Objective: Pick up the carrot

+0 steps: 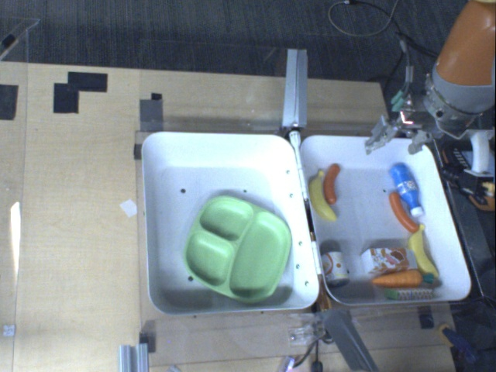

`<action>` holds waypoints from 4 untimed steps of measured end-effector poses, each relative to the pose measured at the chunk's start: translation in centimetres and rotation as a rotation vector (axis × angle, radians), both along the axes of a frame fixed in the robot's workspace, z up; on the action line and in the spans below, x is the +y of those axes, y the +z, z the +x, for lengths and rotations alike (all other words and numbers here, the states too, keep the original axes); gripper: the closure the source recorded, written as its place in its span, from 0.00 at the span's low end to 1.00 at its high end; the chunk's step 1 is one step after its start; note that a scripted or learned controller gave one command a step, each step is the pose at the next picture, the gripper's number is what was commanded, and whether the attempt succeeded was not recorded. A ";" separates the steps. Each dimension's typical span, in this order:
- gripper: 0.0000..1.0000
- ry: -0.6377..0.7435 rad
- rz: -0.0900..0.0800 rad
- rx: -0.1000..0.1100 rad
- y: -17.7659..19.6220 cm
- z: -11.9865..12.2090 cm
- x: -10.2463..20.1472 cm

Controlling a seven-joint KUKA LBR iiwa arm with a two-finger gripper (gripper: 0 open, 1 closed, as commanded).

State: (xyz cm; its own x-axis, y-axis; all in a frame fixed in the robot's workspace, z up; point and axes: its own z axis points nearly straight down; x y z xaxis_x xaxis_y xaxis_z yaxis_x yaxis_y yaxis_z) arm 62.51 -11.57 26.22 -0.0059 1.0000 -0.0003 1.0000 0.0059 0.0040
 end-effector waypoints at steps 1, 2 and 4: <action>0.00 -0.184 0.001 0.002 -9.1 -2.8 -2.7; 0.00 -0.380 0.002 0.002 -15.4 -8.9 -0.3; 1.00 -0.312 0.006 -0.013 -16.1 -2.6 0.7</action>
